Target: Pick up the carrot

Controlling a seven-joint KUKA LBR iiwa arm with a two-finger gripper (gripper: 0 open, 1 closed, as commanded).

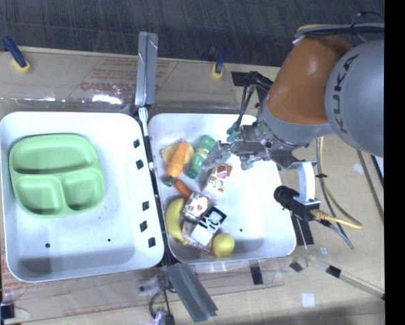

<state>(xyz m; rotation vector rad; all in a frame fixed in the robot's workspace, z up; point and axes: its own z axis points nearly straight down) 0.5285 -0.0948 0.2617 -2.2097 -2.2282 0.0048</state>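
Right bin [270,239], crowded left half. The carrot [177,159] lies tilted near the bin's left wall, touching a green bottle [201,153] on one side, with a second orange piece [183,187] just below it. The gripper [224,152] hangs beside the bottle, above a small carton [218,179]; whether it is released or clenched cannot be told. Likely failure: a descent here meets bottle or carton first, nudging the carrot against the wall or seizing the wrong item.
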